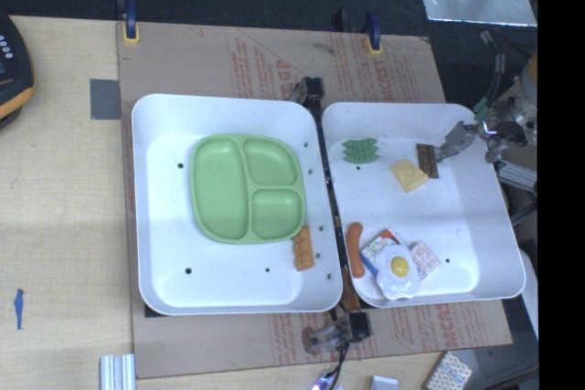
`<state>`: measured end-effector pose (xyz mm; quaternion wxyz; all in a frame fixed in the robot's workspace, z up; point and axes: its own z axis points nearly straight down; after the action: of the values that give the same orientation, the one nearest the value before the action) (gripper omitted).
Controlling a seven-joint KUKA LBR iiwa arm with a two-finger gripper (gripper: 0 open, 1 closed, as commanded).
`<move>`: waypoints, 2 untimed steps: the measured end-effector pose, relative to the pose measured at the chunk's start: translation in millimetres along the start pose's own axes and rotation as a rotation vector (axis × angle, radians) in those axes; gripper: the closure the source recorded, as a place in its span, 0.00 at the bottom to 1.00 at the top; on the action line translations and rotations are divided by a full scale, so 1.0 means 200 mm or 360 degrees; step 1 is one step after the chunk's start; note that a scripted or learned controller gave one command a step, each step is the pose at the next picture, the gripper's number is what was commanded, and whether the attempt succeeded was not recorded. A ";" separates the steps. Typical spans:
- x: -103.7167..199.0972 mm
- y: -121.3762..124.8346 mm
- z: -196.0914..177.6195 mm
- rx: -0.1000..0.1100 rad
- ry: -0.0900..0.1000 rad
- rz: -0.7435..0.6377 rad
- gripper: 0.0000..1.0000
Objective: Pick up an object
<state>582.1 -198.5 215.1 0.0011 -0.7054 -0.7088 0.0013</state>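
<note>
Cardboard-covered bench [274, 59], two white bins side by side. Left bin [155, 196]: green divided plate [247, 187], orange waffle piece [303, 248]. Right bin [475, 224]: green leafy piece [360, 151], yellow block [409, 175], sausage [356, 248], fried egg [398, 268] on packets. Gripper [430, 162] low over right bin, just right of the yellow block; whether its jaws are spread cannot be told.

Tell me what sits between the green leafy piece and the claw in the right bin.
In the camera view, a yellow block lies between the green leafy piece and the claw, just below their line, on the right bin floor.
</note>
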 end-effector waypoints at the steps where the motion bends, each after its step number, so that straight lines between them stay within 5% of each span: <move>1: 0.08 0.19 0.49 0.0011 0.0003 -0.0006 0.00; 2: 0.19 0.10 0.57 0.0006 0.0002 -0.0005 0.00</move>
<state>601.6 -159.9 101.0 0.0028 -0.7044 -0.7098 0.0023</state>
